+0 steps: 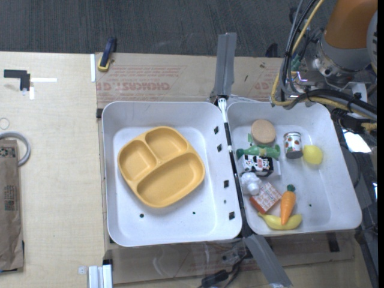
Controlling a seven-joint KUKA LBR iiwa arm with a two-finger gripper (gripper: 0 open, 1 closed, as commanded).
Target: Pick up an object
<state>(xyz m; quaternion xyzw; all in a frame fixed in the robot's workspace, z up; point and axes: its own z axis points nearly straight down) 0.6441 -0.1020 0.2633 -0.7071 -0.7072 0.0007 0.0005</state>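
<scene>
Bright, even overhead light; soft shadows inside the white bins (114,161); the arm (354,17) looks slightly blurred.

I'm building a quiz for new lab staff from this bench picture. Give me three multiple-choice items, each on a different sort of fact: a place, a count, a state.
1. Where is the yellow divided plate?
A. left bin
B. right bin
C. on the cardboard

2. How many compartments does the plate have?
A. two
B. three
C. five

3. How does the carrot lie?
A. inside the small can
B. alone on the plate
C. partly over the banana

Answers: 1 A, it sits in the left bin. 2 B, three hollows show. 3 C, its tip overlaps the banana.
</scene>
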